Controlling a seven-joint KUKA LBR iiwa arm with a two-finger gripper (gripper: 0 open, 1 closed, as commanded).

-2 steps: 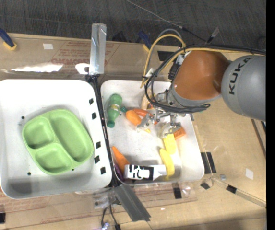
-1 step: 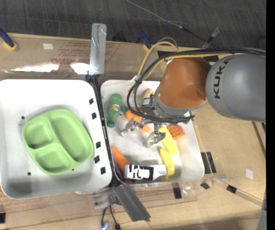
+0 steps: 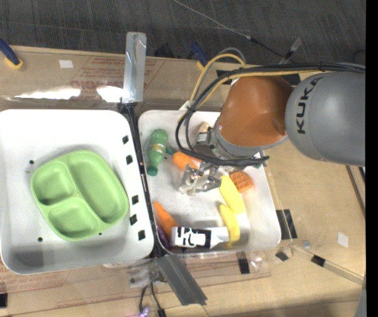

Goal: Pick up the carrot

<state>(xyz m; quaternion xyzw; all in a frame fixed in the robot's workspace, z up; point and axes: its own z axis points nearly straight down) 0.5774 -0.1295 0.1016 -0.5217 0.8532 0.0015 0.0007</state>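
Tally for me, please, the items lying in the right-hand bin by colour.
Orange: 3, the carrot by the claw, a second carrot-like piece at the bin's left wall, and a waffle-textured piece.
Yellow: 2, two banana-like pieces.
Green: 1, bottle.
Black and white: 1, packet.
Total: 7

Smooth matt-looking white plastic for the two shallow bins [image 3: 7,177], with a softly glossy light-green plastic divided plate [image 3: 76,193] in the left one. Bare shiny metal on the two-finger gripper [image 3: 197,178], satin grey casing and a glossy orange band on the arm [image 3: 287,117]. Smooth, waxy-looking plastic on the small orange carrot [image 3: 187,158] and the yellow banana [image 3: 231,200].
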